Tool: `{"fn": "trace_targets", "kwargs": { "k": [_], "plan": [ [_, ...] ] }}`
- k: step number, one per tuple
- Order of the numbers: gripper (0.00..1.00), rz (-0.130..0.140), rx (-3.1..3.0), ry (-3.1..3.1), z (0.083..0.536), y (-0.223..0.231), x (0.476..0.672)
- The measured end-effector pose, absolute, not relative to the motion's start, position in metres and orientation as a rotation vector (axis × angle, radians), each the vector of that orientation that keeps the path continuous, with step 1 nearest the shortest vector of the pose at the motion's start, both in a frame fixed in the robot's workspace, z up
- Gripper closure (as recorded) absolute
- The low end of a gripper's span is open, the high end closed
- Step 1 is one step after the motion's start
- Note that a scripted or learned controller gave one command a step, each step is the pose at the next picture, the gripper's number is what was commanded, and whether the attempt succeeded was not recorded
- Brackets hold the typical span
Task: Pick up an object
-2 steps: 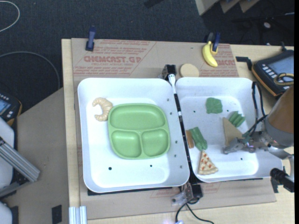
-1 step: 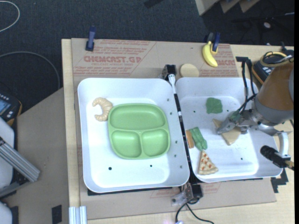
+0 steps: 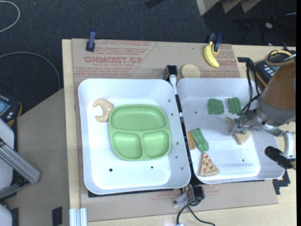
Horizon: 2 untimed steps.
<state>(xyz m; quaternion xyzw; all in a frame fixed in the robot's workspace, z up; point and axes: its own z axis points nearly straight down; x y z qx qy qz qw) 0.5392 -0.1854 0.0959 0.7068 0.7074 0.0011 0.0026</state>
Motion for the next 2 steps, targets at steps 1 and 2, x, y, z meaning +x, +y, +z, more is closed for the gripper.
{"fn": "trace_targets", "kwargs": {
  "k": [1,2],
  "plan": [
    [1.0,0.005,2.215,2.217,0.106,-0.185,0.54],
    [1.0,0.006,2.214,2.224,0.182,-0.137,0.504]
  ]
}}
